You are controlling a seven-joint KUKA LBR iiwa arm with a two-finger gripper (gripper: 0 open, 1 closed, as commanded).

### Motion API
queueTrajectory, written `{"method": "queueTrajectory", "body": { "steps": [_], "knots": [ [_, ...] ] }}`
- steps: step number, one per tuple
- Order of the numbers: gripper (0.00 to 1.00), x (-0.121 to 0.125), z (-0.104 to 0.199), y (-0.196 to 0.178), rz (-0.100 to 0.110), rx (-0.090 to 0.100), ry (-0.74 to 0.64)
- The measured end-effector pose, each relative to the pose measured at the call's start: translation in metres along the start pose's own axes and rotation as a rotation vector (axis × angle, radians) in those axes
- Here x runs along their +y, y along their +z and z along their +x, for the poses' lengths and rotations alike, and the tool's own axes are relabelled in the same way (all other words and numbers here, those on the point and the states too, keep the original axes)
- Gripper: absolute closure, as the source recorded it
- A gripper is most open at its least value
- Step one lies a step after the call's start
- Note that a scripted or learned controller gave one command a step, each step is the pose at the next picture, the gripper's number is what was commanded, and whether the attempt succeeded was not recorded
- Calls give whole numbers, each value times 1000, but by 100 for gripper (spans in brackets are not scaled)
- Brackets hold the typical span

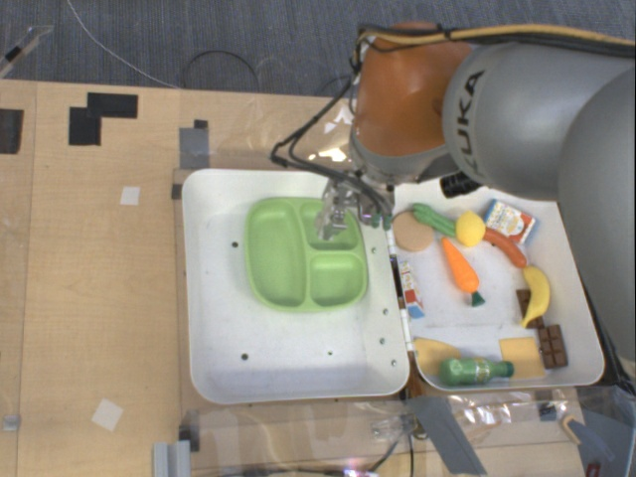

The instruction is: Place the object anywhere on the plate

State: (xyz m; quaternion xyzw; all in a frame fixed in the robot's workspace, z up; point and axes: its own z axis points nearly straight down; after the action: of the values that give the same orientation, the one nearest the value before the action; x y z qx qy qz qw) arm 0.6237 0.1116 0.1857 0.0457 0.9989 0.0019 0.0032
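The grey arm (537, 97) with its orange band (402, 92) reaches in from the right, and its claw (336, 219) hangs over the upper right part of the green plate (283, 261), which lies in the left white bin (219, 356). The metal fingers point down toward the plate's rim near the divider between its compartments; whether they are spread or pinched together I cannot tell from this angle, and nothing can be made out between them. The plate's compartments look bare. The toy food lies in the right bin (586, 361): a tan round cookie (412, 234) just beside the bin's left wall, a green vegetable (433, 220) touching a yellow lemon (470, 229), an orange carrot (460, 266), a small carton (509, 220), a red sausage (507, 247), a banana (537, 294), a chocolate bar (553, 345), a cheese slice (519, 355), a green bottle (475, 370) and a small packet (410, 294) by the wall between the bins, all on the wooden counter (89, 316)
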Motion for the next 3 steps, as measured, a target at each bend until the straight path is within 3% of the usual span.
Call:
{"method": "queueTrajectory", "body": {
  "steps": [1,2,3],
  "knots": [
    [100,-11,14,-84,0,-7,-215],
    [100,-6,29,-65,0,-3,-593],
    [100,-32,106,-55,1,-1,-646]
  ]
}}
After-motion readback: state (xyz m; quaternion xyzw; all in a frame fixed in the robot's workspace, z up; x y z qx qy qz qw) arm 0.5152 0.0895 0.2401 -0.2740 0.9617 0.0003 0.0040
